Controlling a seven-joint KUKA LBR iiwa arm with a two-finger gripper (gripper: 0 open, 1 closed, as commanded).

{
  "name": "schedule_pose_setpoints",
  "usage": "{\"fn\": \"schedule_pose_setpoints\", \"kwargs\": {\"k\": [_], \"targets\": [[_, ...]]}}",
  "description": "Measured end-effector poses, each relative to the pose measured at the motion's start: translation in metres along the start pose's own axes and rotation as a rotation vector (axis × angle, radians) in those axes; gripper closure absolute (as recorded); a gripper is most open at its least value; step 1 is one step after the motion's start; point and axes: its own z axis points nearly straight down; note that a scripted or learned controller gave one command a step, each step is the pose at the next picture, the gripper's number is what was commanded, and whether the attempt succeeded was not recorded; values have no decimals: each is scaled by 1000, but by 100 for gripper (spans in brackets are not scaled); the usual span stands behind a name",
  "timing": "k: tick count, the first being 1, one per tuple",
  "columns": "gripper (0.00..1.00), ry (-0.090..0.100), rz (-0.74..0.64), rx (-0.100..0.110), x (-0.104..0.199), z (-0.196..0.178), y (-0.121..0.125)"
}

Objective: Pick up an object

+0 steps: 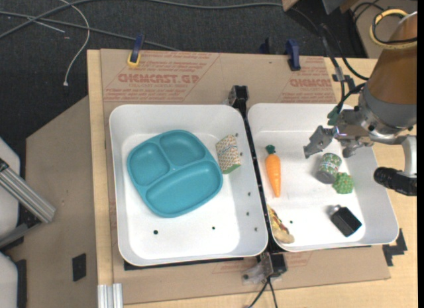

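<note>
The hand [333,142], fingers spread and holding nothing, hovers just above a small patterned can [328,166] beside a bumpy green lump [343,183]; the smooth tapered carrot [273,173] lies apart.

Robot arm [397,75]: a thick rounded body entering from the right. Its upper section is an orange-brown band with a smooth, slightly glossy surface; below it sits a grey ring, paler along its lower rim. Under the ring is a cluster of grey and silver metal parts with dark joints, a small green patch at its left side, and thin dark cables running up past it. The gripper [331,142] is made of angular grey metal pieces. A black cylindrical part [396,181] projects at the lower right.
</note>
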Motion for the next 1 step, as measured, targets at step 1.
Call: {"fn": "schedule_pose_setpoints", "kwargs": {"k": [1], "targets": [[0, -2, -3, -13, 0, -6, 2]]}}
